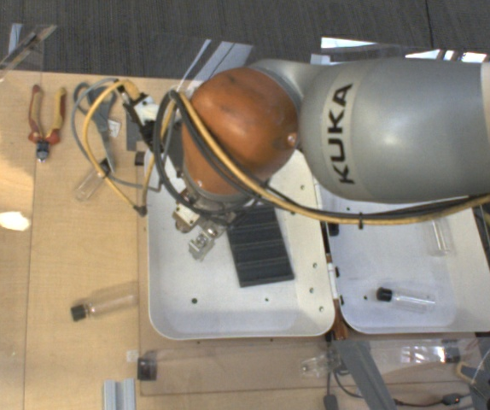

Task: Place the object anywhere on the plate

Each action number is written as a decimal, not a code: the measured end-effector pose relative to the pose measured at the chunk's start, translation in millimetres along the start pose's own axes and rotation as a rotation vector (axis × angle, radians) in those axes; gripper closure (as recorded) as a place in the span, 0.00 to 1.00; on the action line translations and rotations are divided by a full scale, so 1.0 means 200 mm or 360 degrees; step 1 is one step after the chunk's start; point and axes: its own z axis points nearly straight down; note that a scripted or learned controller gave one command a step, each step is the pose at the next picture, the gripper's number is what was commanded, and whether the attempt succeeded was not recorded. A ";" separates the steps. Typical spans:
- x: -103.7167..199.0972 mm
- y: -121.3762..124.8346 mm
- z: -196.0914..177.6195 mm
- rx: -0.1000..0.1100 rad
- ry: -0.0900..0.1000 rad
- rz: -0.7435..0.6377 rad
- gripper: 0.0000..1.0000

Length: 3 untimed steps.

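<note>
Across the grey arm (399,126), black capitals reading "KUKA" run up the casing near its left end, tilted roughly toward 1 o'clock; no other writing can be read. At 9 o'clock from the lettering sits the orange band (241,126), a rounded dome that covers the upper part of the left bin (228,314). Below the dome, at about 7 o'clock, the gripper (198,229) emerges as a cluster of small metal parts over the bin floor; whether the fingers are parted or closed, and whether anything sits between them, cannot be told. Just beside the gripper at 4 o'clock lies a dark ribbed plate (260,246), its upper end hidden under the arm. The right bin (416,319) is largely covered by the arm; on its exposed floor a clear tube with a black cap (403,296) lies nearly flat, well apart from the plate. A fainter clear item (440,236) at 1 o'clock from that tube is hard to make out. On the wooden surface (57,254) lie red-handled pliers (44,122) at far left, looped cables (113,131), and another capped tube (102,303). Further clear tubes (228,366) along the lower edge are blurred.
</note>
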 end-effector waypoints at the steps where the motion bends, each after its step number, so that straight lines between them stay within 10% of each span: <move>1: 0.29 -0.31 -0.25 0.0003 0.0002 -0.0271 1.00; 2: 0.23 -0.16 0.19 -0.0001 0.0000 0.0146 1.00; 3: 0.39 -0.22 -0.30 0.0004 0.0003 -0.0299 1.00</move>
